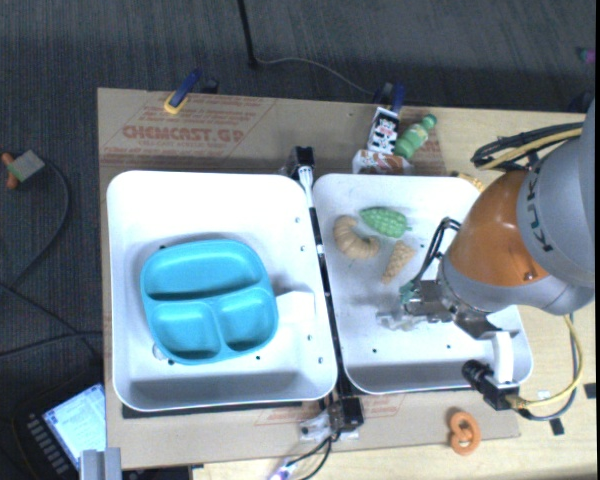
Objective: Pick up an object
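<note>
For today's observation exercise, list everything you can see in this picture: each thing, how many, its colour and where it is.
White bins: two, side by side on the bench.
Divided tray: one, light blue, in the left-hand bin.
Croissant-shaped toy: one, tan, right-hand bin, upper part.
Leafy toy: one, green, beside the croissant.
Cone-shaped toy: one, beige, just below the green one.
Bottle-like item: one, green, on the bench behind the bins.
Ring: one, orange, bench front edge.
Clamps: two, blue and yellow, bench rear edge.
Arm: one, grey and orange, over the right-hand bin.
Gripper: one, dark, low in the right-hand bin.
</note>
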Controlling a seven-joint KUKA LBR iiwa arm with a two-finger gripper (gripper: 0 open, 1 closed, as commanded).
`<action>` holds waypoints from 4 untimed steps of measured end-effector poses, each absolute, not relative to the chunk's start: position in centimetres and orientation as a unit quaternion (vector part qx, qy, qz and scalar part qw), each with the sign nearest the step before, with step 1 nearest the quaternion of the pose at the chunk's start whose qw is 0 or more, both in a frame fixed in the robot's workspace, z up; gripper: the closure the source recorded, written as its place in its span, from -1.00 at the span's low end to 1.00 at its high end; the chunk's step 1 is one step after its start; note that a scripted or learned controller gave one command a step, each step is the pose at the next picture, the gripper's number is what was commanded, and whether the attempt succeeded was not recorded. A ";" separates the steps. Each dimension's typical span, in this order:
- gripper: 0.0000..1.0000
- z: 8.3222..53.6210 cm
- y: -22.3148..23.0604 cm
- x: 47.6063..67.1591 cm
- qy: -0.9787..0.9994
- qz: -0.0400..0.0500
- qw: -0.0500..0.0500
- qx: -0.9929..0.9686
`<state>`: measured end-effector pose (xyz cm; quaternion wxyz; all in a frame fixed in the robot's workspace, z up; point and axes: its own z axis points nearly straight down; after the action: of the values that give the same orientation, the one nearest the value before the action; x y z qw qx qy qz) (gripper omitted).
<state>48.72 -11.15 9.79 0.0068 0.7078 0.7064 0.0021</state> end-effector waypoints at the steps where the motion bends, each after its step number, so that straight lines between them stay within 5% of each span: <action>1: 1.00 8.8 -9.9 55.5 0.707 0.002 0.003 0.707; 2: 1.00 18.6 -9.2 61.8 0.707 0.000 0.002 0.707; 3: -1.00 18.4 -9.2 61.7 0.707 -0.001 0.000 0.707; 4: -1.00 8.8 -11.6 58.4 0.707 0.001 0.003 0.707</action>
<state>58.43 -11.59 8.78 0.0028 0.7071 0.7071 0.0011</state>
